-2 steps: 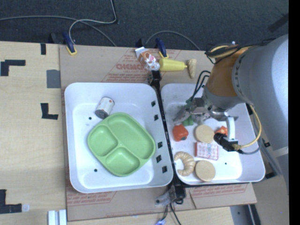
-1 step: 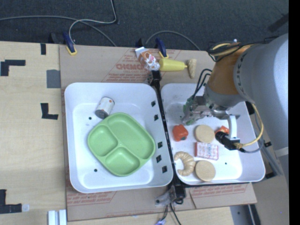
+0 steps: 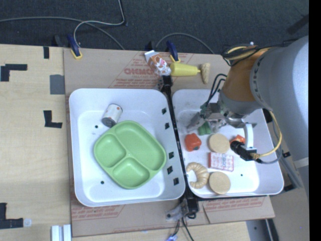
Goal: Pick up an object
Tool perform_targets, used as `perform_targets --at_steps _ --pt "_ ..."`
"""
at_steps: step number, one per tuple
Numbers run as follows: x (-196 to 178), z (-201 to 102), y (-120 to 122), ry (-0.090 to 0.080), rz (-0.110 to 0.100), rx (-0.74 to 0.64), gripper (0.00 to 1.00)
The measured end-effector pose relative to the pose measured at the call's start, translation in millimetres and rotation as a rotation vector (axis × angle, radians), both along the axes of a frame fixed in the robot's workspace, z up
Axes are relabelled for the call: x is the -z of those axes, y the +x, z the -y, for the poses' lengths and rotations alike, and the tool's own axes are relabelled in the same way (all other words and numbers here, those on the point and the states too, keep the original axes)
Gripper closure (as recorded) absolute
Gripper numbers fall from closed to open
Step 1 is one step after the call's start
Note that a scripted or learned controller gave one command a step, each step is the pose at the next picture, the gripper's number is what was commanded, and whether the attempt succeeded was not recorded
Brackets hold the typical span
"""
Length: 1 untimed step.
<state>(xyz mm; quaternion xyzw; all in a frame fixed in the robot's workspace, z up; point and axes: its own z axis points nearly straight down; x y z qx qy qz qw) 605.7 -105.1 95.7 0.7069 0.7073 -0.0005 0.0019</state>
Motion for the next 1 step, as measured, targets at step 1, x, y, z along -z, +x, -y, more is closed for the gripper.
perform_targets --at_steps 1 --pt "9.6 20.8 19.5 0.004 0.0 -0.001 0.0"
